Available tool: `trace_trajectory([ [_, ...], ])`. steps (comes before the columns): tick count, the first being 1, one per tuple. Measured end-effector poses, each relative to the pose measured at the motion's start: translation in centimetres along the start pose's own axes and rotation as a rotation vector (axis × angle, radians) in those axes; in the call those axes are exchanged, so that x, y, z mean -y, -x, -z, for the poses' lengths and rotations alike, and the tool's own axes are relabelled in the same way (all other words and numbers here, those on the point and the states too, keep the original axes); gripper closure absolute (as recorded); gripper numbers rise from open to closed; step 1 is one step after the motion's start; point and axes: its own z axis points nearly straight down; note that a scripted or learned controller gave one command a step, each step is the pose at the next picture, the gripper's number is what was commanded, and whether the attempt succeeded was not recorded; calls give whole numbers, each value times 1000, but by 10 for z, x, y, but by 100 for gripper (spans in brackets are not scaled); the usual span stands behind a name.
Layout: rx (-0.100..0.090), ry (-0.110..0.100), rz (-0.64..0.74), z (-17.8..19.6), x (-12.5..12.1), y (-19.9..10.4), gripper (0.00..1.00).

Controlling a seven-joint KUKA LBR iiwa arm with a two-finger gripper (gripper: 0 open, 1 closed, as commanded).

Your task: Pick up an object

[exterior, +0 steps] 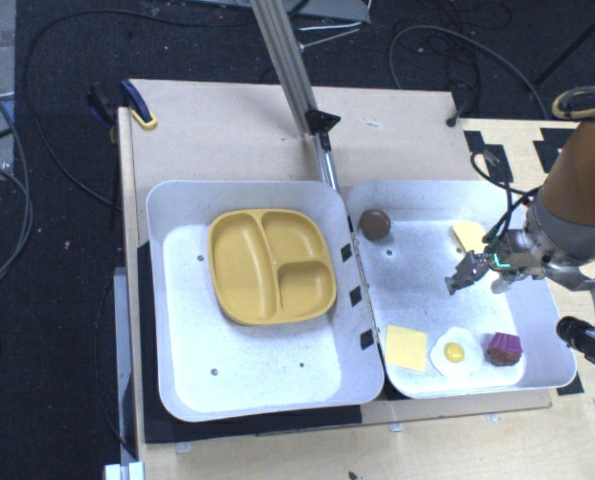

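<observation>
Five small items lie in the right bin (397,268): a brown ball (375,225) far-left, a yellow piece (468,236) at the far side, a cheese slice (408,348), a fried egg (454,352) and a purple piece (504,348) along the near wall. Any could be the pick. The gripper (472,271) hangs over bare floor just near of the yellow piece, gripping nothing; whether it is spread I cannot tell. Mid-bin is open room; the near items crowd the wall. The left bin (177,368) bears a yellow tray (272,266).
</observation>
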Motion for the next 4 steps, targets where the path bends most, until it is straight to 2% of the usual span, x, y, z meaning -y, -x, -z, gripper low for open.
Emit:
trace_trajectory([
  [1,1,3,0,1,-1,0,0],
  [3,-1,-3,-2,-117,9,-13,0],
  [4,2,7,-3,-124,7,-12,0],
])
